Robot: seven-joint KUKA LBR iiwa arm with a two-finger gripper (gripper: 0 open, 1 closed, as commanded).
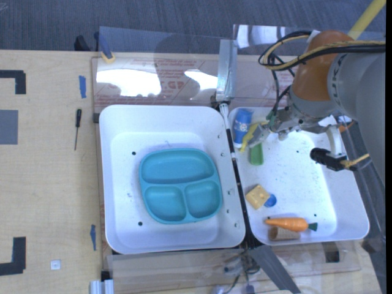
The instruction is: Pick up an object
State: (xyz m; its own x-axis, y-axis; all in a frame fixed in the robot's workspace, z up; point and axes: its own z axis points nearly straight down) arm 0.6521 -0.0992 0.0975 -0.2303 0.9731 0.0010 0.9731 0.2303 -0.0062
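My gripper (274, 126) hangs low over the far left part of the right bin (318, 182). Just to its left lie a blue can (243, 121), a thin yellow object (247, 139) and a green object (256, 154). The gripper's tip is close to the yellow and green objects, and whether it touches them is unclear. Nearer the front of that bin lie a yellow cheese-like wedge (257, 196) with a small blue piece (271, 201) beside it, and an orange carrot (288, 223).
The left bin (116, 164) holds a teal divided plate (180, 185). A brown item (283, 234) lies along the right bin's front rim under the carrot. Black cables and the grey arm (355, 78) cover the bin's far right corner. A screwdriver (77, 127) rests on the bench at left.
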